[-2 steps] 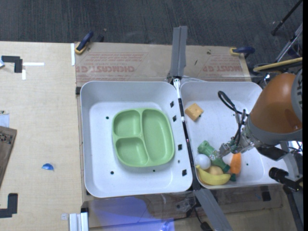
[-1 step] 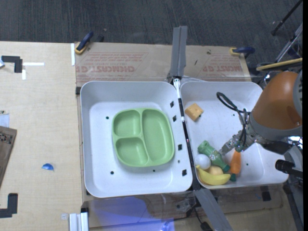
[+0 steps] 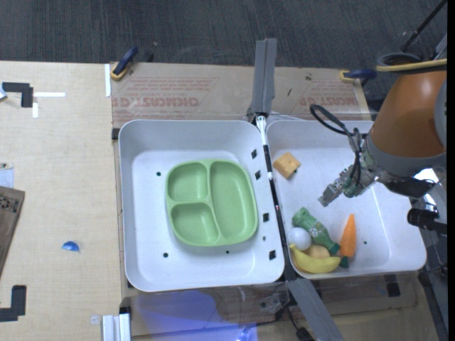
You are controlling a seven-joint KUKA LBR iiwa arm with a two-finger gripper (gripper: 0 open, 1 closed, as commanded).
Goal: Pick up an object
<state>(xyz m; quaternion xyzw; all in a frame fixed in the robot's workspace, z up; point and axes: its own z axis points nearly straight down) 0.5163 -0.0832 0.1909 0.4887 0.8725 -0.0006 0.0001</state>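
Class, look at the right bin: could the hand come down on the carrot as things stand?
Probably yes. The hand hangs over the right bin near the carrot, whose upper side lies bare; only the banana crowds its lower end.

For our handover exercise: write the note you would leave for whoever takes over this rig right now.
Gripper: over the right bin, holding nothing that I can see; finger state unclear.
Right bin: banana, carrot, green bottle and white ball bunched at the near left; yellow cube apart, at the far left.
Left bin: green tray.
Done: nothing picked.
Left: grasp and lift one object.
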